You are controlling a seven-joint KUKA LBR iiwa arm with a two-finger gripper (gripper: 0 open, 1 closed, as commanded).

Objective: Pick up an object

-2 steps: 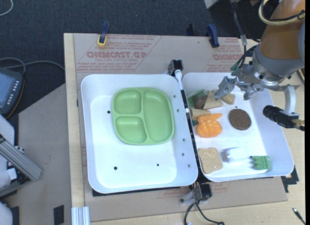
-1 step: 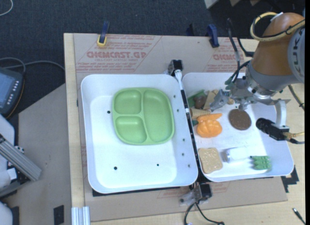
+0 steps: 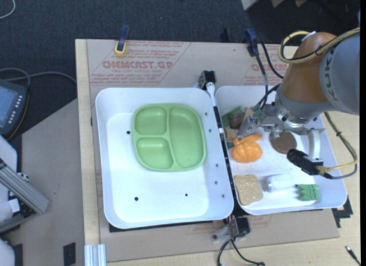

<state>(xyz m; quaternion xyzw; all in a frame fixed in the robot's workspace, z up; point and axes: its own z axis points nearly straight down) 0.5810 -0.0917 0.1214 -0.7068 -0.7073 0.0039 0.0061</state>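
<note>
My gripper (image 3: 250, 127) is low in the right bin (image 3: 334, 193), near its left wall. It sits just above an orange pumpkin-shaped toy (image 3: 246, 151), close to or touching its top. A brown round disc (image 3: 283, 143) lies right of the gripper under the wrist. A tan bread-like slab (image 3: 249, 189), a white tube-like object (image 3: 278, 183) and a small green piece (image 3: 307, 192) lie along the bin's front. Small green and brown items (image 3: 233, 117) sit at the bin's back left, partly hidden by the gripper.
The left bin (image 3: 114, 190) holds a light green divided plate (image 3: 170, 137). A black divider rail (image 3: 220, 145) runs between the bins. The arm's orange band (image 3: 303, 70) and cables (image 3: 337, 170) overhang the right bin's back and right side.
</note>
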